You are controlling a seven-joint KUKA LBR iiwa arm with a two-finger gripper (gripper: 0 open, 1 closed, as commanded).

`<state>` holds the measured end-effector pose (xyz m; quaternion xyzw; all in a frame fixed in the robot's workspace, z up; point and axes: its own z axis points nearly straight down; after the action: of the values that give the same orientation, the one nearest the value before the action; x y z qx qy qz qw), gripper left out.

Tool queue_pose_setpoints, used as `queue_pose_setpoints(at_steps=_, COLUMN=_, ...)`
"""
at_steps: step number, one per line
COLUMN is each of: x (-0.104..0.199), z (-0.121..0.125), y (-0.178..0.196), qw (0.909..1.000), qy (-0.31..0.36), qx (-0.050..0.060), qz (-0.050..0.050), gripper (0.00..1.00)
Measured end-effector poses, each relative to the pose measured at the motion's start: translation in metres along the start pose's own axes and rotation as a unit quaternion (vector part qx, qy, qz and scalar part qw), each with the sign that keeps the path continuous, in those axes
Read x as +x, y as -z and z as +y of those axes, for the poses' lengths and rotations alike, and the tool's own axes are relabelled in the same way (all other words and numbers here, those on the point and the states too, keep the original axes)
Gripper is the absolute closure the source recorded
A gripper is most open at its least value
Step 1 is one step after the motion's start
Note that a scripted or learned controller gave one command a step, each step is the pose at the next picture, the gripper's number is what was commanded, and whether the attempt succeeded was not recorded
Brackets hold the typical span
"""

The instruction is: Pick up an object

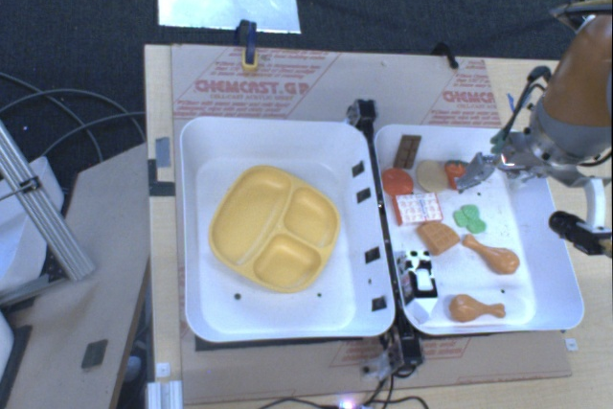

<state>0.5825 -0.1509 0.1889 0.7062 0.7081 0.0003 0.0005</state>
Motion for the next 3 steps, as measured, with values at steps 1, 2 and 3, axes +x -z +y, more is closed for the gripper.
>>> queue_pose_setpoints(at_steps=1, x=-0.038, z=-0.094, y=-0.109, qw=1.0, qy=-0.004, qx=0.005, qz=0.002, gripper=0.0)
queue_pose_setpoints(at_steps=2, x=-0.037, z=-0.088, y=-0.094, qw=1.0, qy=-0.001, qx=-0.002, qz=0.0, gripper=1.0)
queue_pose_setpoints(at_steps=3, x=0.016, z=-0.006, y=-0.073, qw=1.0, qy=0.004, qx=-0.005, qz=0.0, gripper=1.0)
